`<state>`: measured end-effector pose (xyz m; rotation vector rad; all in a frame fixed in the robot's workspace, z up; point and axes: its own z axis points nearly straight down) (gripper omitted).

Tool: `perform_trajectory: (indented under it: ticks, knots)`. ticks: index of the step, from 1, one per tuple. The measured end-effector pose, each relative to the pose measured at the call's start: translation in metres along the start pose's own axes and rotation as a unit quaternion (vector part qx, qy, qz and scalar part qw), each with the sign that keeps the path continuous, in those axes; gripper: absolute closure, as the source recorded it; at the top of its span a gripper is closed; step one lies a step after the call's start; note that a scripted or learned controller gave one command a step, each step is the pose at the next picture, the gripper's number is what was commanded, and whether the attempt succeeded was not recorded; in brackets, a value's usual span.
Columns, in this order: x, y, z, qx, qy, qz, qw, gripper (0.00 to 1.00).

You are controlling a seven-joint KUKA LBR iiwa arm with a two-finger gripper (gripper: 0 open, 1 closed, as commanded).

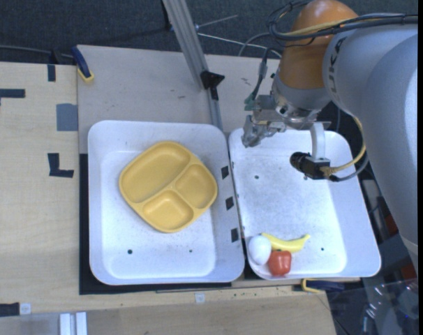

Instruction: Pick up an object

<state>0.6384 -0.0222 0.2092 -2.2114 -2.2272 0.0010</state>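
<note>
Two white bins are seen side by side on the bench. The left bin (107, 257) carries a yellow divided plate (167, 185), lying flat near its middle. In the right bin (337, 208) three small items are bunched at the near left corner: a white ball (259, 250), a red pepper-like toy (280, 262) and a yellow banana (290, 242). The three look to be touching; the banana lies across the far side of the other two.

The gripper (254, 137) is held over the far left corner of the right bin, well apart from the cluster. Nothing is seen between its fingers; whether they are spread or closed cannot be told at this angle. No pick is judged to have been made yet.

Handling, as judged: all candidates are probably light, stiff plastic toys.
- Banana: slim and curved, best taken across its middle, the narrow way. The easiest target.
- Ball: smooth and round, likely to squirt out unless pinched dead centre.
- Pepper: lumpy, sits tight against the near wall, so finger room is poor.
- Plate: wide and flat, only grippable by a rim or a divider ridge; likely slippery and prone to tilting.

Crowding against the corner is the main risk: neighbours may be nudged during descent.
</note>
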Motion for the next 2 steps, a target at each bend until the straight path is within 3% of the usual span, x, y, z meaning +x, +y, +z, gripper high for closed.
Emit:
perform_trajectory:
  ticks: [2]
  knots:
    - [0.12, -0.006, -0.001, 0.0, 0.0, 0.0, 1.0, 1.0]
